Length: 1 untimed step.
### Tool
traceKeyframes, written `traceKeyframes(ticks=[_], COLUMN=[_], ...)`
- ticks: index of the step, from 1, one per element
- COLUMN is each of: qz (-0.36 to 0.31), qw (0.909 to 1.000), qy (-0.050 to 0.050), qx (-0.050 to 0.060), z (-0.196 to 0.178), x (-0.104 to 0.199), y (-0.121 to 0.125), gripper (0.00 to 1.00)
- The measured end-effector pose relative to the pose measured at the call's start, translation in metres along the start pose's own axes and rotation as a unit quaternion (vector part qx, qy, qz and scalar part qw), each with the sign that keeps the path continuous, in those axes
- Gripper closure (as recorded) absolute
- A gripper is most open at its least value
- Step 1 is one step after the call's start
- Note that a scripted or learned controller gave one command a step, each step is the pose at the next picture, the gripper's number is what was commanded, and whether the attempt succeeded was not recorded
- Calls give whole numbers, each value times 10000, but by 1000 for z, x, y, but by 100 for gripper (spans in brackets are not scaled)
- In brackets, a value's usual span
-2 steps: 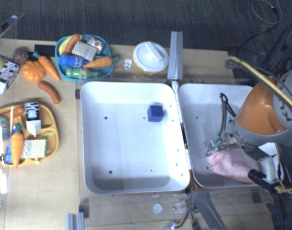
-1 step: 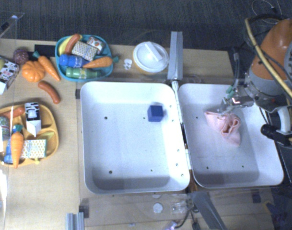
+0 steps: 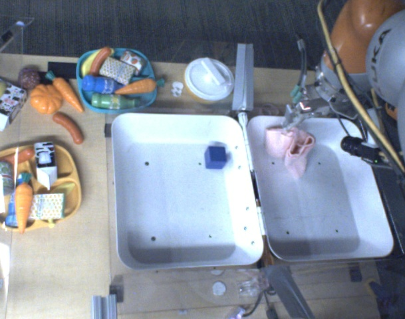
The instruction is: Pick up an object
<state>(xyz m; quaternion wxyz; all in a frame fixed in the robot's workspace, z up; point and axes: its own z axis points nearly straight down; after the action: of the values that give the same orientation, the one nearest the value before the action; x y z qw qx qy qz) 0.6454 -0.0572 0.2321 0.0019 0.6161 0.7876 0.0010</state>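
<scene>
Over the far left corner of the right shallow white bin [image 3: 362, 244], the grey arm with its orange band [image 3: 362, 18] reached in from the right, and its two-finger gripper [image 3: 296, 115] hung at the top edge of a crumpled pale pink cloth [image 3: 292, 148]. Whether the fingers were spread or pinched on the fabric could not be told, for the metal tip and the cloth's upper fold ran together there. The cloth itself lay bunched on the bin floor close to the far wall, with a narrower tail trailing toward the near side. Black and yellow cables [image 3: 352, 111] looped down from the wrist beside it. Across the grey divider, the left shallow white bin [image 3: 155, 244] held a small dark blue cube [image 3: 216, 156], which sat on the floor toward the far right of that bin, well apart from the gripper. Beyond the bins, a round white lid on a yellow dish [image 3: 209, 79] rested on the wooden bench, and left of it a blue bowl of toy food [image 3: 117, 80] stood. A yellow tray of toy groceries [image 3: 33, 186] lay at the near left, with a toy orange pumpkin [image 3: 45, 99] farther back.
</scene>
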Motion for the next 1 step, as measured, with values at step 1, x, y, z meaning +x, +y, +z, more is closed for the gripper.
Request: traceKeyframes(ticks=[1], qz=[3], qw=[10000], qy=[-2], qx=[3], z=[0], x=[0], y=[0], gripper=[0])
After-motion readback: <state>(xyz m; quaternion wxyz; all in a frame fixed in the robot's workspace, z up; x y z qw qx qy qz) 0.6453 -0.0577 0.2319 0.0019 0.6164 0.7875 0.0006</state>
